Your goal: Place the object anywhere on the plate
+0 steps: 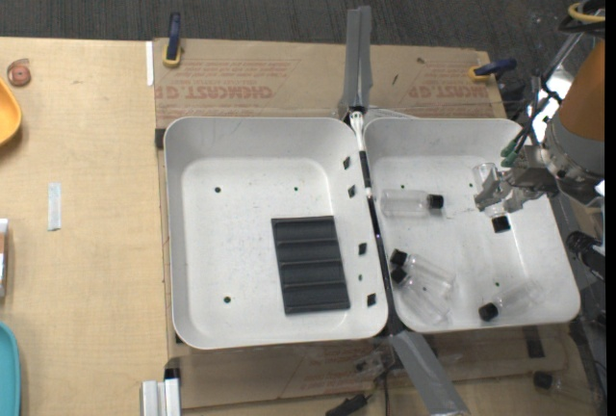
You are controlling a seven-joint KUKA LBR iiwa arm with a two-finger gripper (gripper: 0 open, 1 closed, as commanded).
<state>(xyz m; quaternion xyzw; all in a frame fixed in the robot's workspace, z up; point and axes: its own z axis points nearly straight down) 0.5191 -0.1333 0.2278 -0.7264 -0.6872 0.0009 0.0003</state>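
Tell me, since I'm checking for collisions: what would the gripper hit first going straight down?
Probably the small black cap just below the gripper, or else the bare floor of the right bin; depth is hard to judge from this slant.

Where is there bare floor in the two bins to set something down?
Left bin: bare floor all around the black ridged plate, widest above and left of it. Right bin: crowded, with clear vials and the gripper; only its top strip is bare.
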